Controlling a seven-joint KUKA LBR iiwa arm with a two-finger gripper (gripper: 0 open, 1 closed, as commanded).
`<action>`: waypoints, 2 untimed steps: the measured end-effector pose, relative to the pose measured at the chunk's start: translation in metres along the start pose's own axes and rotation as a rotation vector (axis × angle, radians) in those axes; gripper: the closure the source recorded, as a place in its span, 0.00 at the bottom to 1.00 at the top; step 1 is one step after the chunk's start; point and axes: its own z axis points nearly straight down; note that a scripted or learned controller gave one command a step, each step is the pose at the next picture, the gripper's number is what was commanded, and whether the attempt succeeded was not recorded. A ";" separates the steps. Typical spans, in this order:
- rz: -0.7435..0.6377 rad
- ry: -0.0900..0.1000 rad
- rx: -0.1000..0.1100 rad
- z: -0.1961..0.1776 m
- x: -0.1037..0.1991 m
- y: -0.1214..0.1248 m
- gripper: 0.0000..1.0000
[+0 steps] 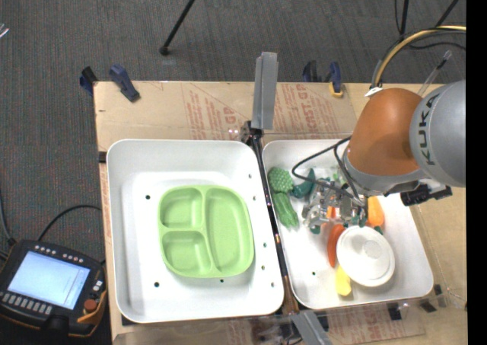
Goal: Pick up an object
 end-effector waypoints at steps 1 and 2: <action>-0.001 0.003 0.000 0.001 0.001 0.000 0.00; 0.120 0.010 0.004 0.019 0.014 0.002 0.00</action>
